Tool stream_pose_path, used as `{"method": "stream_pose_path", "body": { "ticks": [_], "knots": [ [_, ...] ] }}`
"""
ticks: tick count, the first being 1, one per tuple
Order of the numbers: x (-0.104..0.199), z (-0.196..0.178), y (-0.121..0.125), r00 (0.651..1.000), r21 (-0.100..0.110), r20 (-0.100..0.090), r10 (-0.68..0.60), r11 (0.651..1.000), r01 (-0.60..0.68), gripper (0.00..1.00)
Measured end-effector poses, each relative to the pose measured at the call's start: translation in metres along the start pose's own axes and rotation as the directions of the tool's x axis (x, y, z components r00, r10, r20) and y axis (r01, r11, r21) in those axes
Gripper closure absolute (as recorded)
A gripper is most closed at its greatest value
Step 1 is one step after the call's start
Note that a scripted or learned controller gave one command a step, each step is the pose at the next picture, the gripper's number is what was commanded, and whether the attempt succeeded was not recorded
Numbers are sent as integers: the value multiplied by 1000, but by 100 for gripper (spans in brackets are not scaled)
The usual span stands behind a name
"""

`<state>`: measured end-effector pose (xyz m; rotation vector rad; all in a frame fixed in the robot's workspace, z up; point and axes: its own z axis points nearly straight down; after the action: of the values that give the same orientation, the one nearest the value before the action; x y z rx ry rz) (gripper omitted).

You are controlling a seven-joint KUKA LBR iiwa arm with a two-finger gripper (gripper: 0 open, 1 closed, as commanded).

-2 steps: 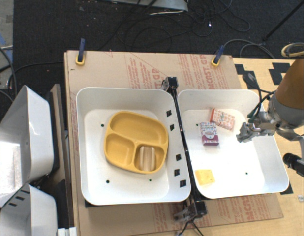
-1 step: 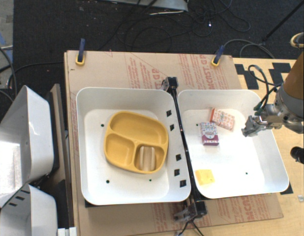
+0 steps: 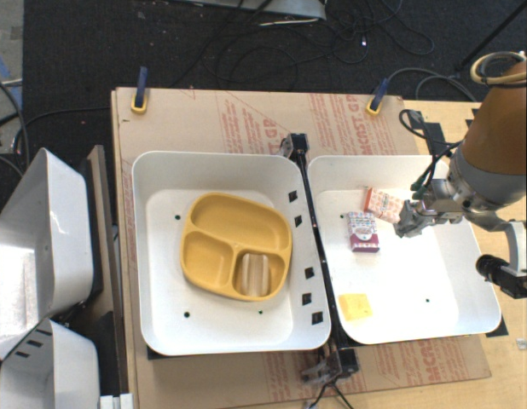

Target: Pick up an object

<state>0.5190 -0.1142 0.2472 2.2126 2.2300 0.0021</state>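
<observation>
In the right bin lie a small purple-and-white packet, a pink patterned packet behind it, and a flat yellow square near the front. My gripper hangs over the right bin, just right of the pink packet and a little right of the purple one. Nothing shows between its tips. The arm's orange band and grey wrist rise to the right of it.
The left bin holds a yellow divided plate with a tan cylinder in its front right compartment. A black divider runs between the bins. White containers stand at the far left of the bench.
</observation>
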Motion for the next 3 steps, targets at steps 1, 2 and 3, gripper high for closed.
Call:
{"method": "stream_pose_path", "body": {
  "ticks": [1,2,3],
  "knots": [
    [59,9,4,1000,2,-1,-1,1000,1,100],
    [102,9,-2,1000,2,-1,0,1000,0,100],
    [157,11,4,1000,2,0,-1,1000,1,100]
  ]
}}
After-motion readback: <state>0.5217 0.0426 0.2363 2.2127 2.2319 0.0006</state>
